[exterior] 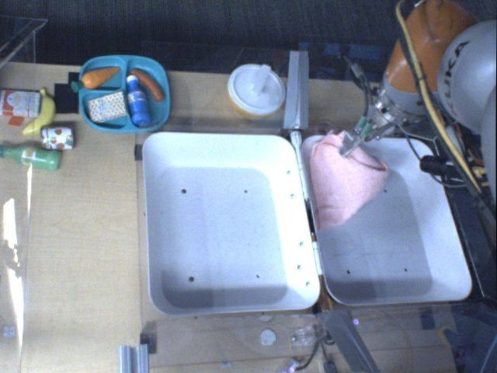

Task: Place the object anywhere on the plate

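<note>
Your gripper (356, 144) sits w/ fingers pinched on the top edge of the pink cloth (345, 183), which drapes along the left side of the right bin (435, 286). Left bin (221, 224) beside it; blue plate (159, 99) is well apart, upper left.

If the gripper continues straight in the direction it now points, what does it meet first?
The gripper points down and left at the pink cloth in the right bin, so it would likely meet the cloth's upper edge first. It may already touch; depth is unclear.
</note>
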Robot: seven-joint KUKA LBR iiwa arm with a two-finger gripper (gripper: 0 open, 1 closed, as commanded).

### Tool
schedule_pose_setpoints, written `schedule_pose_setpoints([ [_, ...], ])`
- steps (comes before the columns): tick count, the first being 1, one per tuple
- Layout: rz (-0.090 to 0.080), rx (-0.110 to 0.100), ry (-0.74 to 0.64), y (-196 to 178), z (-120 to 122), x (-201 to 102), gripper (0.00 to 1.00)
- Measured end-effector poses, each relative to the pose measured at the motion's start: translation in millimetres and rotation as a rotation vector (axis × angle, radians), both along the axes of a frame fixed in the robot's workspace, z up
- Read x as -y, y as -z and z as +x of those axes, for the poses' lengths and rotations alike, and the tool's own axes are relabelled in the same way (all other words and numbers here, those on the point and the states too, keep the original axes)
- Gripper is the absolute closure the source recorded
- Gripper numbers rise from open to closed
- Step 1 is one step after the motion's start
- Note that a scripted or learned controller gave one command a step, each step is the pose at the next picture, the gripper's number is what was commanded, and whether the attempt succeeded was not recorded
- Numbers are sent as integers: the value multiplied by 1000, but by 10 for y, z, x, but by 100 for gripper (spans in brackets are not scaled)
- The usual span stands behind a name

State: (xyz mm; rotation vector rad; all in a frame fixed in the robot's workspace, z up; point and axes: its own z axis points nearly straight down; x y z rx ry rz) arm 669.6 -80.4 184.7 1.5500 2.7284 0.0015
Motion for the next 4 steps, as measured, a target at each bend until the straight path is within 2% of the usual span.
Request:
schedule_pose_setpoints([
  [1, 0, 2, -7, -411, 17, -20, 100],
  [3, -1, 1, -812, -266, -294, -1052, 100],
  [4, -1, 2, -1032, -368, -577, -1543, 100],
])
